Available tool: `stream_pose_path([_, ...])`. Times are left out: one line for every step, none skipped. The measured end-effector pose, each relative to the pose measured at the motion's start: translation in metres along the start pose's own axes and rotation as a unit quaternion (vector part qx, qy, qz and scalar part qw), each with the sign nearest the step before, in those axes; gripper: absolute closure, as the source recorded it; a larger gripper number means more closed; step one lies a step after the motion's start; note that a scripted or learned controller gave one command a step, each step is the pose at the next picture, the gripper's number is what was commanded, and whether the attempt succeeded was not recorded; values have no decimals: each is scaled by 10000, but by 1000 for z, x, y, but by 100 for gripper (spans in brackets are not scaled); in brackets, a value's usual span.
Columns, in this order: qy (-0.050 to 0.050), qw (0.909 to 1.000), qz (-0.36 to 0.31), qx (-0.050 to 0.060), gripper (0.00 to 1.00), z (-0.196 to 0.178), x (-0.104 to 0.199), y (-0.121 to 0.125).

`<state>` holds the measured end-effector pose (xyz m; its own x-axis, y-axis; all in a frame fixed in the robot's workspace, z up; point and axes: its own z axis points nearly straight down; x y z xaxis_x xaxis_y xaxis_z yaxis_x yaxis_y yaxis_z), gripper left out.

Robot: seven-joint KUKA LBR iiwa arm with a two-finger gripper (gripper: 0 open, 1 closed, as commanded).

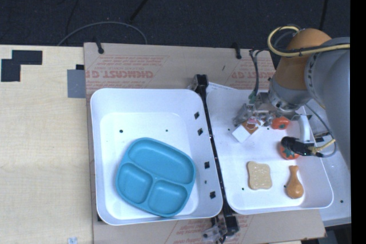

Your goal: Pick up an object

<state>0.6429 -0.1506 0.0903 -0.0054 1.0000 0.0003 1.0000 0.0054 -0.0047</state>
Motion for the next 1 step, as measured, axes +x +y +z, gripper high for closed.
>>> stream_pose_path([-3,10000,-6,-7,100,-12,0,0])
